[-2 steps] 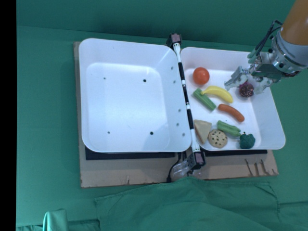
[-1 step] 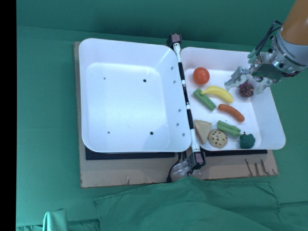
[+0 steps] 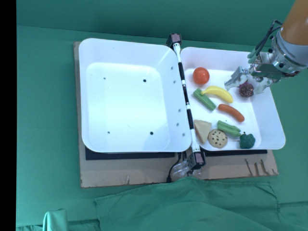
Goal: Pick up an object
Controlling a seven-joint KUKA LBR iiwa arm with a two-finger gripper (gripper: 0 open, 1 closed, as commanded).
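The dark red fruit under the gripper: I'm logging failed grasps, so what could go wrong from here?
The dark red fruit is small and round, so it may roll or slip from the gripper. It also lies close to the right bin wall, and near the banana, which could get nudged.

2 white bins [image 3: 127, 52], 9 toy foods [image 3: 201, 75], 1 cardboard sheet [image 3: 120, 174]
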